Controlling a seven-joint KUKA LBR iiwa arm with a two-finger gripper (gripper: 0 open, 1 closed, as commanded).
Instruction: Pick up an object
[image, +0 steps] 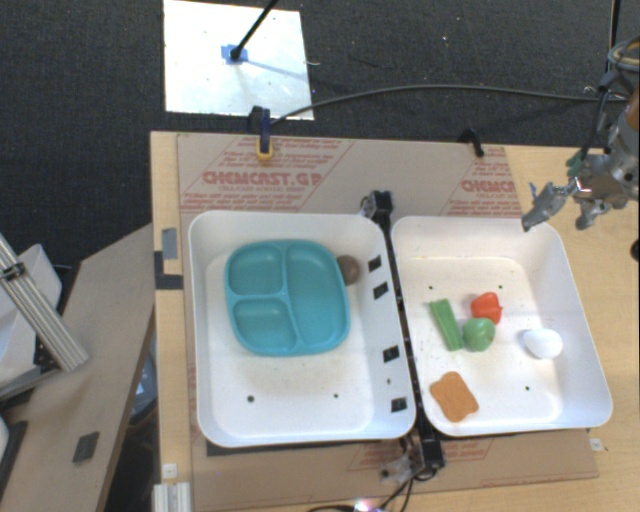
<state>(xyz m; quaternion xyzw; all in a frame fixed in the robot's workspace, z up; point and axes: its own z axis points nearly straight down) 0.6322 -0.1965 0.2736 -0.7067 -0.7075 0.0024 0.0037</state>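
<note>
The right bin (560, 262) holds a green stick (444, 324), a green ball (479, 334), a small red piece (487, 306), a white egg-shaped object (541, 343) and an orange flat piece (454, 396). My gripper (562, 203) hangs at the far right, above the right bin's back right corner, well apart from all these objects. Its fingers spread apart with nothing between them.
The left bin (290, 400) holds a teal divided plate (287, 297) and a small brown ball (348, 268) beside the plate's right rim. A black divider strip (392, 300) runs between the bins. A cable (420, 92) arcs over the bench's back.
</note>
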